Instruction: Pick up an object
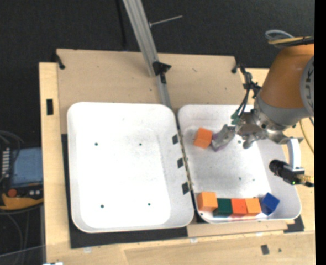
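In the right bin [246, 170], an orange block [203, 138] lies near the back left. Just right of it sits a small purple piece [219, 144]. My gripper [236, 137] hangs low over the bin's back part, open, its left finger [225, 133] touching or just above the purple piece. Nothing shows between the fingers. Along the bin's front wall runs a row of blocks: orange [208, 200], green [224, 207], orange [239, 206], orange [253, 205] and blue [269, 202].
The left bin [124, 164] adjoins the right one at a shared rim. A slanted metal pole [143, 35] rises behind the bins. The orange-banded arm [287, 84] covers the right bin's back right corner. Black fittings [284, 170] sit at its right rim.
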You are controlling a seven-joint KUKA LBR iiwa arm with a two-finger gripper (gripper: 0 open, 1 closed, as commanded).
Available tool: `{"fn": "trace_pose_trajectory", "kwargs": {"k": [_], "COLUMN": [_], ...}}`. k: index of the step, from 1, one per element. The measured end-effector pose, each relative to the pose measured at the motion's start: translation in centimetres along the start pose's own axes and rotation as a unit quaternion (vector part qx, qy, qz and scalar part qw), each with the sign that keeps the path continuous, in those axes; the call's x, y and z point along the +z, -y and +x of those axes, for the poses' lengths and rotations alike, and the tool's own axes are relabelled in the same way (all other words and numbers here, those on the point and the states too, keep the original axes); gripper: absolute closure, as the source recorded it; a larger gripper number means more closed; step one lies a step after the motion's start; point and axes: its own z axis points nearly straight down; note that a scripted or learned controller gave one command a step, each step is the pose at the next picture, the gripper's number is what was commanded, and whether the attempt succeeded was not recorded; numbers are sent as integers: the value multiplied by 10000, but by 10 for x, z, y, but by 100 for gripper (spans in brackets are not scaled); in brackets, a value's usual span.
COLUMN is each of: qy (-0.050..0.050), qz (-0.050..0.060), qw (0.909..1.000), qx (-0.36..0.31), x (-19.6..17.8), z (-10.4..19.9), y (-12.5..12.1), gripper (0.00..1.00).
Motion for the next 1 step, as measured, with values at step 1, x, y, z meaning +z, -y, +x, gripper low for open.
{"fn": "trace_pose_trajectory", "kwargs": {"k": [1], "qy": [-3], "qz": [2], "qw": [10000], "qx": [0], "x": [57], "z": [0], "y": [10], "gripper": [0]}}
